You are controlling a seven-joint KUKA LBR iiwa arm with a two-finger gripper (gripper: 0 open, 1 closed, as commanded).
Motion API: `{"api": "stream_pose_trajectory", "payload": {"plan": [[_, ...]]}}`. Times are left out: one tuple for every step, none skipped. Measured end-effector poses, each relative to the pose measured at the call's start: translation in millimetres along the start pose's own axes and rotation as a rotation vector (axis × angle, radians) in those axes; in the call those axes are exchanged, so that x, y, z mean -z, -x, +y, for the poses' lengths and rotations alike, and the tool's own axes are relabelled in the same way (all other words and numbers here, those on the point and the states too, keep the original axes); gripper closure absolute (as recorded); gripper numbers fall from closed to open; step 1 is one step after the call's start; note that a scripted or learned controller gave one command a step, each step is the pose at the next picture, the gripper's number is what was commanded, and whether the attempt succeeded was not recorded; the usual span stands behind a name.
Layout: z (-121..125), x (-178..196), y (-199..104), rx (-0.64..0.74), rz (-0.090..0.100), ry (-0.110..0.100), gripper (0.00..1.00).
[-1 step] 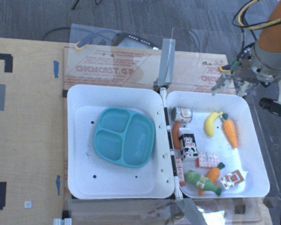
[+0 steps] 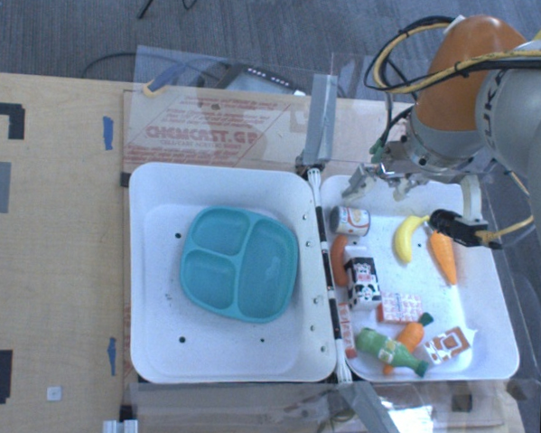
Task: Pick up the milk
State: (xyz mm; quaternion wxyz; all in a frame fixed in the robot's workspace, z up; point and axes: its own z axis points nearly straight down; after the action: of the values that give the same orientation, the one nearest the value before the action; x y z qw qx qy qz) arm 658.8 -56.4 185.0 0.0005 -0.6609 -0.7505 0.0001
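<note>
Milk carton [image 2: 365,281] lies untouched by the right bin's [image 2: 496,309] left wall, mid-length. Gripper [image 2: 387,175] hovers over that bin's far-left corner; jaws' state unclear. Approach, grasp and lift all remain.

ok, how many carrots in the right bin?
2. One carrot lies near the bin's right edge, beside the banana. A smaller carrot sits lower down, between the green bottle and a small carton. Others may be hidden under the arm.
</note>
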Motion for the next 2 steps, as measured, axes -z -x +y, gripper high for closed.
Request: {"api": "stream_pose_trajectory", "payload": {"plan": [[-45.3,-0.2,-56.4,-0.07,0.0,0.0,0.0],[-93.9,-0.8,-65.9,-0.123,0.0,-0.001,0.0]]}}
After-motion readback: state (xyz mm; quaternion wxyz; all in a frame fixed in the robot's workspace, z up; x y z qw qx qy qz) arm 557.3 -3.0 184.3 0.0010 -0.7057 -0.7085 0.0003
